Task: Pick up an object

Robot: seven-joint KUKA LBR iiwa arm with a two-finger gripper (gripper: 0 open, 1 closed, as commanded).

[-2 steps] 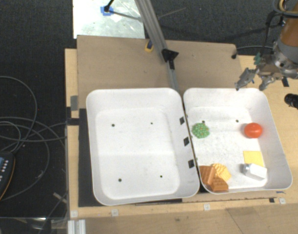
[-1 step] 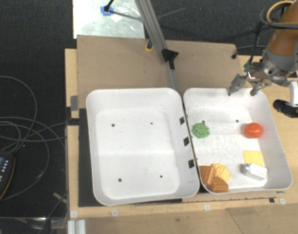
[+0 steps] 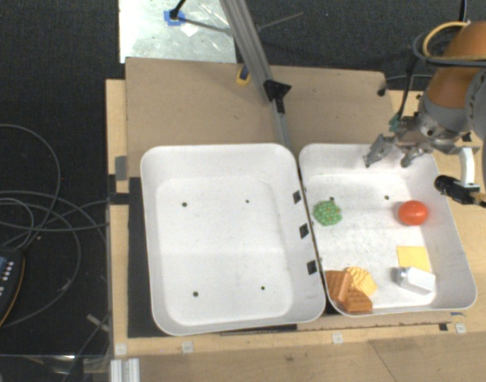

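Note:
My gripper [image 3: 390,157] hangs over the far edge of the right bin [image 3: 346,164], its two fingers spread open with nothing between them. Below it in the right bin lie a red ball [image 3: 413,212], a green bumpy ball [image 3: 328,212], a yellow square block [image 3: 414,257], a small white and grey piece [image 3: 412,279] and an orange-brown waffled piece [image 3: 350,288] against the near wall. The red ball sits closest to the gripper, a little toward the near side.
The left bin [image 3: 219,165] stands beside the right one, joined by black clips. A slanted grey pole [image 3: 250,42] crosses the far side of the bench. Cables and a pendant [image 3: 2,281] lie on the floor at left.

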